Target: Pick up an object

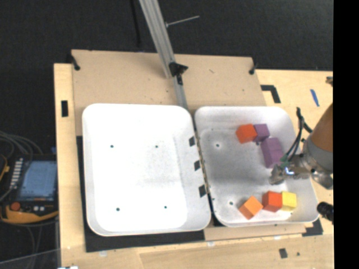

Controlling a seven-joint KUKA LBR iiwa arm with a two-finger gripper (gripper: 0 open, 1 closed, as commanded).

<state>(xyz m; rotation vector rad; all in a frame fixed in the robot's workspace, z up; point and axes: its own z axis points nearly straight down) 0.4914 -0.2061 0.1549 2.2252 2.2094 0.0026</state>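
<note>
While the end effector (279, 174) grip is unclear, the purple block (272, 151) runs near-vertically.

2 white bins (137, 112) (241, 115), 6 blocks: 2 orange (245, 133) (252, 207), 2 purple (261, 131) (272, 151), 1 red (272, 200), 1 yellow (289, 199).

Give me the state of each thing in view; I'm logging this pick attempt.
gripper: low in the right bin, nothing seen in it
right bin: holds all six blocks
orange block: touching small purple block
large purple block: lying beside gripper
orange block, red block, yellow block: in a row
</note>
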